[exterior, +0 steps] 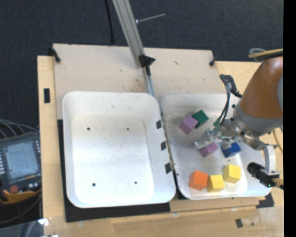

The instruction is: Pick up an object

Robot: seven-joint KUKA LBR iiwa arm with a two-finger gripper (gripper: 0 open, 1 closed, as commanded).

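Observation:
Several blocks lie in the right bin [187, 195]. A purple block [188, 123] touches a green block [201, 116] near the bin's middle. A smaller purple block [208, 149] and a blue block [231, 149] lie lower down. Along the front wall sit an orange block [199, 180] and two yellow blocks [216, 182] [232, 173]. My gripper [210, 140] reaches in from the right and hangs low, right over the smaller purple block, whose upper part it hides. The blue block lies just to its right, partly under the wrist.
The left bin [113, 147] stands beside the right one, with a dividing rim [165, 147] between them. A slanted metal post [130, 28] rises behind the bins. A control pendant [17, 159] lies off the bench to the left.

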